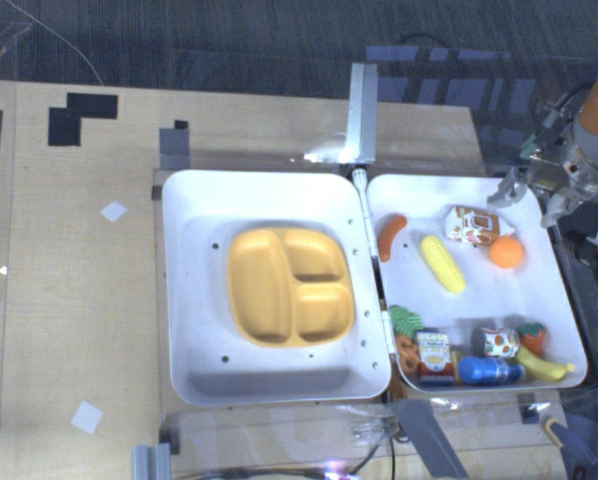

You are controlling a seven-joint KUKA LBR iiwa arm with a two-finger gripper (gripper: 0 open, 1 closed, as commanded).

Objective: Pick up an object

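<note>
The arm comes in from the right, its orange band just showing at the far right edge, and the end effector (pixel 529 188) hangs over the far right corner of the right bin (pixel 559 298). Two pale fingers (pixel 507 189) splay outward with a clear gap between them, so it stands open, and nothing sits in that gap. It touches none of the objects; the closest to it are a small printed carton (pixel 471 225) and an orange ball (pixel 507 253), both just left of and nearer than the fingers, lying on the bin floor.

The rest of the right bin is scattered with toy food. A yellow corn cob (pixel 443 264) lies slantwise near the middle, and a red sausage (pixel 390 236) rests by the bin's left wall. Along the near wall there is a crowded row: a green leafy piece (pixel 406 320), a small box (pixel 434 352), a blue bottle (pixel 489 371) on its side, a round can (pixel 500 343) and a banana (pixel 544 368).

The left bin (pixel 194 268) carries a yellow divided tray (pixel 289 285), sitting flat in its middle. Both bins rest side by side on the pale wooden counter (pixel 69 298).
</note>
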